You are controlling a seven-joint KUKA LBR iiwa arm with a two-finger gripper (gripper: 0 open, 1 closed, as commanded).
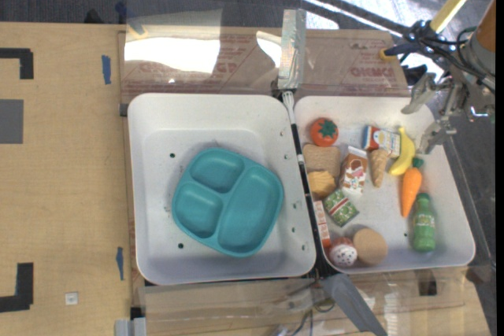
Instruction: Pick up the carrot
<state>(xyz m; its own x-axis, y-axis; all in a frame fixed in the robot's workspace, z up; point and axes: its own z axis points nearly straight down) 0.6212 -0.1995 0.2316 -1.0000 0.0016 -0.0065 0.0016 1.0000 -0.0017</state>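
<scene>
- Looking down on the bench, we see two shallow white bins side by side: the left bin (150,130) and the right bin (455,208).
- We find the carrot (409,188) in the right bin, near its right wall, lying roughly lengthwise with its green top toward the far end and its orange tip pointing toward the near end.
- We see a yellow banana (404,153) just beyond the carrot's top, and a green bottle (424,223) just beside its tip, on the near side.
- We note a tomato (323,131), a small carton (383,139), a bread-like piece (321,161) and a brown round item (370,245) spread across the rest of that bin.
- We see a teal divided tray (228,202) in the left bin.
- We find the gripper (435,112) at the far right corner of the right bin, above the banana and apart from the carrot.
- We see its fingers slightly spread, with nothing between them.
</scene>
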